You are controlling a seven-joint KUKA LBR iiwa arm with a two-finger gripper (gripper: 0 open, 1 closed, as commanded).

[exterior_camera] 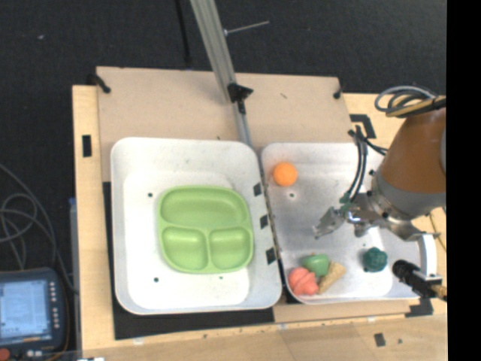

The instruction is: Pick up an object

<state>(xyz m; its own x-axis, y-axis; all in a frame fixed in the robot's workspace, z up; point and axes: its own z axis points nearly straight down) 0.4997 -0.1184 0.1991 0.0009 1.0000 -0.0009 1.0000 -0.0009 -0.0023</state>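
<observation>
A: Logging pincer (336,222) position: over the right bin (316,160), near its middle, arm (413,168) entering from the right edge. 2 fingers point left and sit apart, nothing between them.

B: Objects in that bin?

A: 5 visible. Orange ball (285,174) near the upper left corner, well apart from the pincer. Green piece (317,263), pink piece (303,280) and a tan cone-like piece (331,277) clustered at the lower edge, touching or just beside each other. Dark teal piece (374,259) lower right, partly under the wrist.

B: Left bin?

A: Left bin (135,201) holds 1 green divided tray (204,228), 3 compartments, lying flat. Table (165,92) surface tan.
</observation>
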